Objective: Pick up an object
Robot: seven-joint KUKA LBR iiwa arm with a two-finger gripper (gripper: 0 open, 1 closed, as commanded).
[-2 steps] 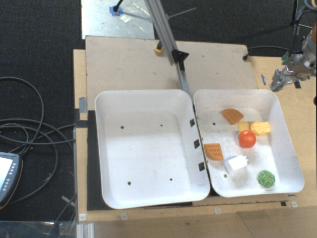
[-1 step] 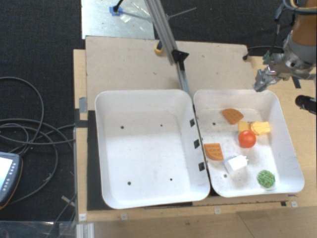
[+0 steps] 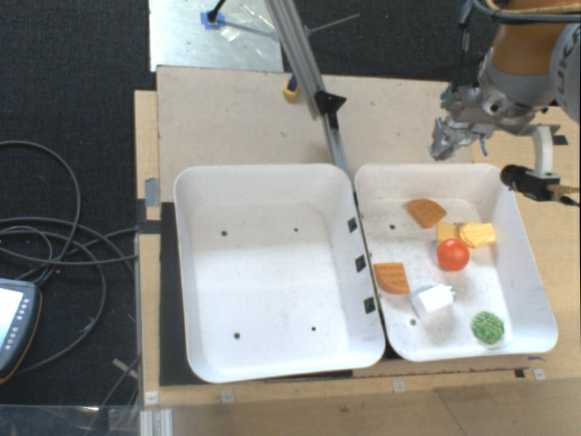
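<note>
Gripper (image 3: pixel 447 145): above right bin's (image 3: pixel 522 243) far rim, 12 o'clock; fingers' state unclear.
Objects: red ball (image 3: pixel 453 255) mid-bin, others around it.
Advice: descend centred over one isolated piece.

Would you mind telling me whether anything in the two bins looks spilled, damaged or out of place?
Nothing stands out. The orange wafer-like pieces, red ball, yellow block, white block and green ball lie loosely inside the right white bin.
</note>
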